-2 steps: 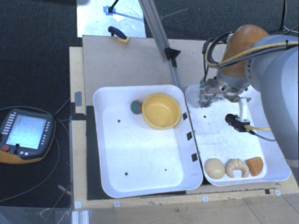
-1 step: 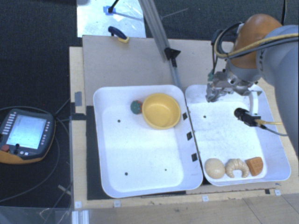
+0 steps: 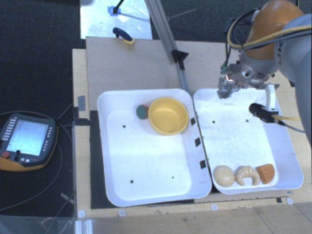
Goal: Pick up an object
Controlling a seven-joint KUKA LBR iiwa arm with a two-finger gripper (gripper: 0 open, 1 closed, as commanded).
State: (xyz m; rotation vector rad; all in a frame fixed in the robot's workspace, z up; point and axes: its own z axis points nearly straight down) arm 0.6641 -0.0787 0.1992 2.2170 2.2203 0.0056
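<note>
My gripper [image 3: 225, 90] hangs over the far left corner of the right bin [image 3: 243, 135], with nothing seen between its fingers. A yellow bowl [image 3: 168, 115] sits at the far side of the left bin [image 3: 146, 165], and a small dark green object [image 3: 142, 111] rests against its left. Along the right bin's near edge lie a beige round roll [image 3: 224, 175], a croissant [image 3: 247, 175] and an orange-brown bread piece [image 3: 265, 173]. All of them lie far from the gripper.
A grey pole [image 3: 163, 26] slants across the bench behind the bins, ending in a black clamp [image 3: 179, 56]. A teach pendant [image 3: 27, 140] lies on the floor at left. A black cable fitting [image 3: 261, 112] hangs off the arm over the right bin.
</note>
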